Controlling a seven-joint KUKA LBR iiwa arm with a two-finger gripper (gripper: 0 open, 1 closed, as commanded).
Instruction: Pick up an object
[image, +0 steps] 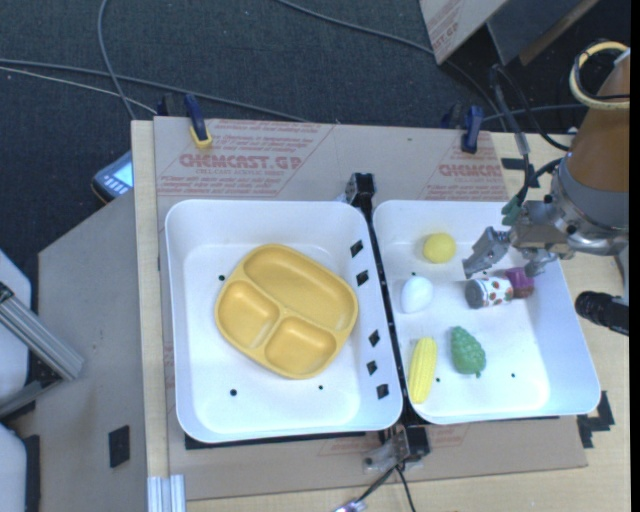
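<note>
On the counter, the left bin (190, 300) holds 1 yellow divided plate (287, 310). In the right bin (560, 390) lie an egg (416, 293), corn (423, 368) and grapes (466, 351). My fingers (500, 262) hover over the small can (488, 291); I cannot tell their spread. I should centre and descend straight.

Right bin (560, 395): lemon (438, 247), egg (416, 293), corn (423, 368), green cluster (466, 351) and small can (489, 291) crowd its left and centre; front-right floor open. Left bin (190, 330): yellow tray (287, 309) occupies the centre, margins passable
</note>
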